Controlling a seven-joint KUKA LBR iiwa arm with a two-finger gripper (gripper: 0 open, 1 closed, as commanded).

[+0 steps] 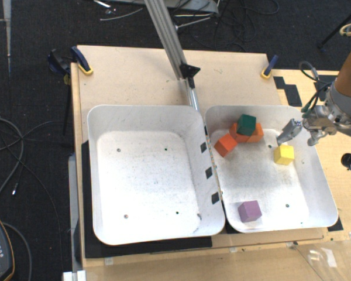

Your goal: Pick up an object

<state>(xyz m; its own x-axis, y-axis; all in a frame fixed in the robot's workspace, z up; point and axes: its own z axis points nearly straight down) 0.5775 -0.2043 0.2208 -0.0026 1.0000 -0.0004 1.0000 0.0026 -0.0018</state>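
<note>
Pincer (301,132) sits over the right bin's (316,174) far right side, with the grey arm (345,92) coming in from the right. Fingers look spread apart with nothing between them, one finger (288,131) angled down toward the bin floor.

Using the yellow block (284,154) as the landmark: it's just below and a bit left of the pincer, close but not gripped. Left of it, near the bin's back, a green block (246,123) sits on an orange block (254,134), and another orange block (225,144) is just left of those, tilted. A purple block (250,211) lies well below and left of the yellow one, near the front rim. The left bin (105,157) is further left on the table (140,75).
</note>
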